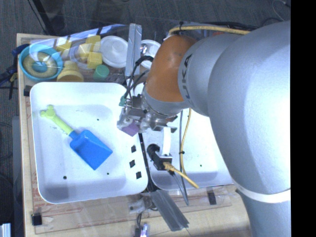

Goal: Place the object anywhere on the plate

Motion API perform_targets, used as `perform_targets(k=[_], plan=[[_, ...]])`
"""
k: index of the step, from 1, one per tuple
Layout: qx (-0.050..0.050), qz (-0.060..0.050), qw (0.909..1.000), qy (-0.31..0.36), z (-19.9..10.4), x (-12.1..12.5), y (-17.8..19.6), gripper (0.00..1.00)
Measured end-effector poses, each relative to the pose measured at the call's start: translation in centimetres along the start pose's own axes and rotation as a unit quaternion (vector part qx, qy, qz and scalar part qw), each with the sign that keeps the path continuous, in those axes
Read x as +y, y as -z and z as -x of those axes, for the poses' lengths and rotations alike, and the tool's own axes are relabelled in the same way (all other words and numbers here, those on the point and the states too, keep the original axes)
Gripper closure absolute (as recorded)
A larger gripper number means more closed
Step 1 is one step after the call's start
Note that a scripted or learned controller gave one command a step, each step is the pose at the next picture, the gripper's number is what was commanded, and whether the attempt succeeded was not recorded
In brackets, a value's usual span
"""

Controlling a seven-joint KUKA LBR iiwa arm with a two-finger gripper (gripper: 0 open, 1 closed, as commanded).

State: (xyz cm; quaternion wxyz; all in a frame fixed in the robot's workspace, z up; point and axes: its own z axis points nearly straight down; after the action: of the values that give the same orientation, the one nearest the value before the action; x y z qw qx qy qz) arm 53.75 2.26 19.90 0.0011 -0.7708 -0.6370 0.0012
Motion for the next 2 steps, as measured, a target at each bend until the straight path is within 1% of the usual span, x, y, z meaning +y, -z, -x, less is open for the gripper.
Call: perform_targets(k=[1,2], plan=[[0.000,-0.001,0.9871,0.160,-5.11,-4.54,1.59,1.00],[0.000,0.000,0.9872,0.160,-5.06,-4.51,1.62,0.00]])
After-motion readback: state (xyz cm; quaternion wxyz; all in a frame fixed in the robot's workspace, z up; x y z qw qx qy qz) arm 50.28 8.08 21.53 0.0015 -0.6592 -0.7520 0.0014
